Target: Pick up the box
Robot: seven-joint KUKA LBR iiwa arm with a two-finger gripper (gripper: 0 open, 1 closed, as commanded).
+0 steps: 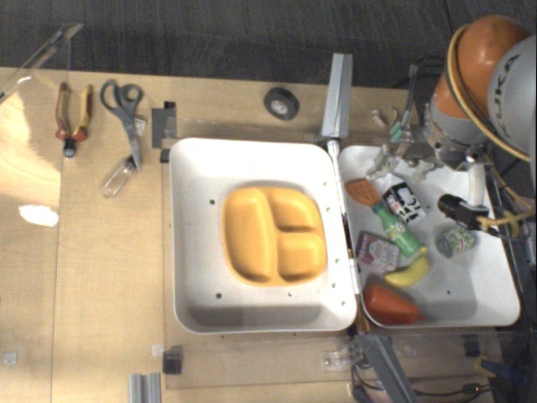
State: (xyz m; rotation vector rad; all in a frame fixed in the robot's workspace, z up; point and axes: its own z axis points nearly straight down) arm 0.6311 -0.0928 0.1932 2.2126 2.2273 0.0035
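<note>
Camera view taking in the left bin (pixel 197 250), pressed against the right bin (pixel 495 305) and cradling a yellow tray (pixel 274 233). Reaching over the right bin's far corner with the arm (pixel 491 74); hanging the gripper (pixel 401 151) above the right bin's far-left end, its opening impossible to judge. Taking as target the purple box (pixel 377 253), lying flat by the right bin's left wall, touching a green bottle (pixel 396 227), near a banana (pixel 409 273). Probably calling for descending straight, closing across the narrower sides, and avoiding nudging the bottle.
</note>
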